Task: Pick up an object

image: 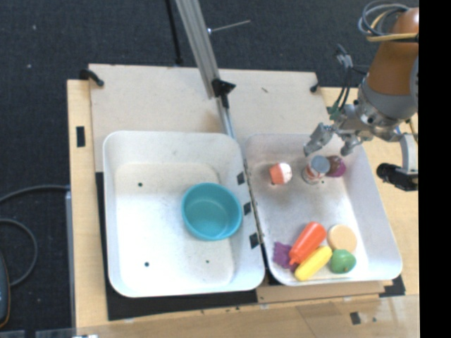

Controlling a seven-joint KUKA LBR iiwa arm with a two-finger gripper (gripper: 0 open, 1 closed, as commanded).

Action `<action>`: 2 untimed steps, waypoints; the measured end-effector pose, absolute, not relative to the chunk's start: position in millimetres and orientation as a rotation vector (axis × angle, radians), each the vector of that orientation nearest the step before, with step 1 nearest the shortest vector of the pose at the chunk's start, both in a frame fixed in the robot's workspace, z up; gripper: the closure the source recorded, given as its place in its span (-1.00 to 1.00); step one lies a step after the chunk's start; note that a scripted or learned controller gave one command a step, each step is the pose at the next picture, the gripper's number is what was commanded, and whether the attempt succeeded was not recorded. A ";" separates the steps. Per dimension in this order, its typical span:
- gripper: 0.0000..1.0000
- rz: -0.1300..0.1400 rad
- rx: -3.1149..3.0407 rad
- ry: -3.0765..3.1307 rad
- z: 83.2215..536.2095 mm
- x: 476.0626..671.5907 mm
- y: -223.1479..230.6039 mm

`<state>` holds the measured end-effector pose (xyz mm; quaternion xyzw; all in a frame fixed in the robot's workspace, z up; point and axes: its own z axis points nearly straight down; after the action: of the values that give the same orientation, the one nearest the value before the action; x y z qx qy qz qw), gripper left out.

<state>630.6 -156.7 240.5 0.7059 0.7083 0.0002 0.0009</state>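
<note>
Toy veg pile (318,253) front of rt bin (373,210) — gripper (331,145) spread open, holding nothing, above grey-capped piece (316,168) — orange-white toy (280,174) beside.

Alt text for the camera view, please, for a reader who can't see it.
The end effector hovers open over the right bin, above a small grey object. Toy food lies at that bin's near edge; a blue bowl sits in the left bin.

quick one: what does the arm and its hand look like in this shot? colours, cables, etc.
The arm is bulky and rounded, orange-brown at the top right and grey lower down toward the wrist. Looped pale cables arch over its top. Thin dark wires run down its left side. The hand is small, grey metal, with two short fingers.
</note>
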 end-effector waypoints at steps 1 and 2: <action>-1.00 0.000 2.216 2.224 240.7 630.6 -156.8; -1.00 -0.006 2.220 2.223 198.2 629.4 -154.8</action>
<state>629.4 -154.8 198.2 0.7068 0.7074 -0.0019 0.0000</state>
